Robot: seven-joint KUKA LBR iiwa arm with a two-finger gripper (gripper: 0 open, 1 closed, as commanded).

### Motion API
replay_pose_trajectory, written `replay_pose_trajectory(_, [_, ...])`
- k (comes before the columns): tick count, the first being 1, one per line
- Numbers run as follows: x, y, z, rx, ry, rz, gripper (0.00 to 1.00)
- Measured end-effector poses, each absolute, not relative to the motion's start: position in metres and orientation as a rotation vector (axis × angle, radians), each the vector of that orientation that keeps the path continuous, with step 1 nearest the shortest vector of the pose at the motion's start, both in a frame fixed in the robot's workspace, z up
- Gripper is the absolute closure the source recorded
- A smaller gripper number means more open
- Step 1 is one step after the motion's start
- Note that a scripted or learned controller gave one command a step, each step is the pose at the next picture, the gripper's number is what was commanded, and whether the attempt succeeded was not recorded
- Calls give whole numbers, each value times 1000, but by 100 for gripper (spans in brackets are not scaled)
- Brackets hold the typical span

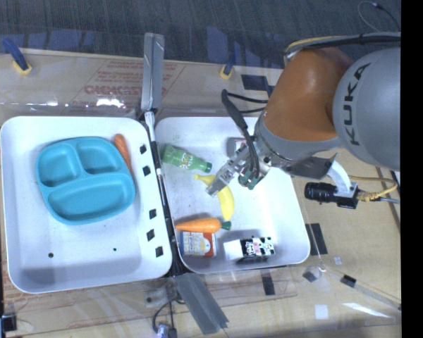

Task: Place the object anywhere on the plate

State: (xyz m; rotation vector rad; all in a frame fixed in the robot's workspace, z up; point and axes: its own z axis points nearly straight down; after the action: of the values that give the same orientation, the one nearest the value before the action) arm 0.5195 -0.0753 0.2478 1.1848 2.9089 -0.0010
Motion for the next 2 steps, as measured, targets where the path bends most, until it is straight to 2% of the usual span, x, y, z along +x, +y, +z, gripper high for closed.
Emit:
replay_pose_trajectory(1, [584,1,210,1112,2940,-2,100])
replay_pose_trajectory(2, [582,88,192,1021,2974,-2,100])
